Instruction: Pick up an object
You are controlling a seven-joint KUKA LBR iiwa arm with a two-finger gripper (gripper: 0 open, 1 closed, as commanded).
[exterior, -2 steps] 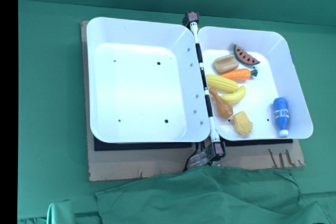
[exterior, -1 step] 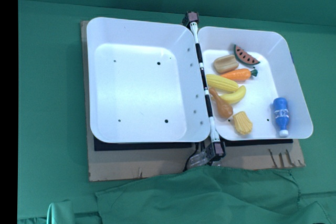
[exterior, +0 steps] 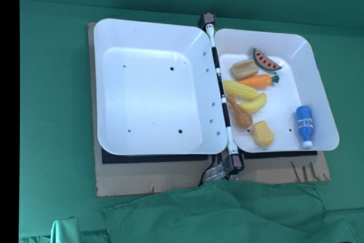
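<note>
Blue toy bottle (exterior: pixel 304 126) lying alone at lower right of the right bin (exterior: pixel 318 74), well apart from the toy food. Probably light, rigid, slick plastic; best pinched across the round body, mid-length. End effector state: cannot tell.

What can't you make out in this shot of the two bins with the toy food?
- Blue bottle: label print too small to read in the camera view.
- Yellow pieces: the banana lies against the corn, so where they meet is unclear.
- Drumstick: its upper end runs beside the divider rail, so contact is unclear.
- Cardboard base: front edge covered by green cloth.
</note>
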